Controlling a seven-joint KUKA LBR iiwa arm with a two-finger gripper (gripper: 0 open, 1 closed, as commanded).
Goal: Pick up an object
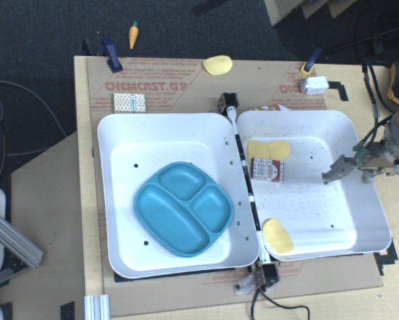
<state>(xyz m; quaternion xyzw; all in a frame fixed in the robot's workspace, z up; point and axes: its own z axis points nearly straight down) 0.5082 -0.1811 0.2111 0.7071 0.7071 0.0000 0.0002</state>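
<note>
tool [334, 173] low over right bin's [333, 209] right half, finger state: cannot tell, nothing visibly between them | likely target: small red-and-white packet [267, 170] lying flat by the left wall, well apart from tool, long axis roughly up-down in view | yellow pieces [269, 150] touching its top edge crowd a grasp

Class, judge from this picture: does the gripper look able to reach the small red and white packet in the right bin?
Probably yes. The gripper sits over the same right bin, with bare floor between it and the packet.
</note>
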